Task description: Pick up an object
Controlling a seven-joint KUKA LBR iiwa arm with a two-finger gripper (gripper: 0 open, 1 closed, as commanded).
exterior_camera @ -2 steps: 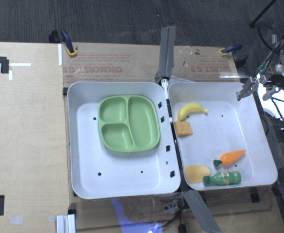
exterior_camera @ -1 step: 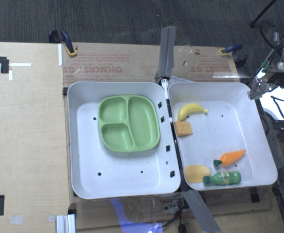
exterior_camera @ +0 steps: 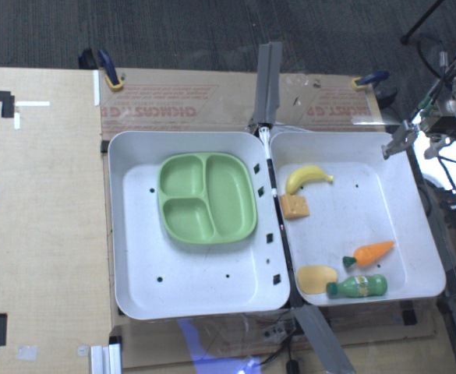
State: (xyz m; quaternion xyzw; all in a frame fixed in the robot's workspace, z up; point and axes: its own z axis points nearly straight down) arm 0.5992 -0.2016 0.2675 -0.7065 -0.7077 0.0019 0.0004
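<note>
The right bin [exterior_camera: 399, 209] holds a yellow banana [exterior_camera: 309, 178] and a tan cube [exterior_camera: 294, 206] near its left wall. Toward its front lie an orange carrot [exterior_camera: 372, 252], a flat yellow piece [exterior_camera: 316, 277] and a green bottle [exterior_camera: 358, 286] on its side. A green divided plate [exterior_camera: 207, 198] rests in the left bin [exterior_camera: 134, 271]. My gripper [exterior_camera: 405, 137] hangs at the far right corner of the right bin, above its rim and well away from all the objects. It is small and cluttered with cables, and nothing shows in its grasp.
A grey divider bar [exterior_camera: 268, 84] rises behind the seam between the bins. Clamps [exterior_camera: 111, 72] hold cardboard at the back. Cables and a stand crowd the right edge beside the bin.
</note>
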